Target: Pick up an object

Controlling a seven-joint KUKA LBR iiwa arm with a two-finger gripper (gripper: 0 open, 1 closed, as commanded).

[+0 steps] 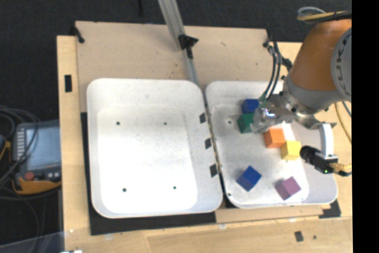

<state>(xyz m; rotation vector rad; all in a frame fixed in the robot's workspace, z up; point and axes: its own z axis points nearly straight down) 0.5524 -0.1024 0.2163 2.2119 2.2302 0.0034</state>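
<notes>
Arm reaching in from the right, orange band up top, gripper (265, 116) down low in the right bin (228, 98), near its far edge. Green block (245, 123) sits right at the gripper, with a blue block (250, 106) just behind it. Orange block (275, 137) touches the yellow block (291, 150) mid-bin. Near the front edge lie another blue block (249, 178) and a purple block (288, 187). Left bin (145, 145) sits alongside.
</notes>
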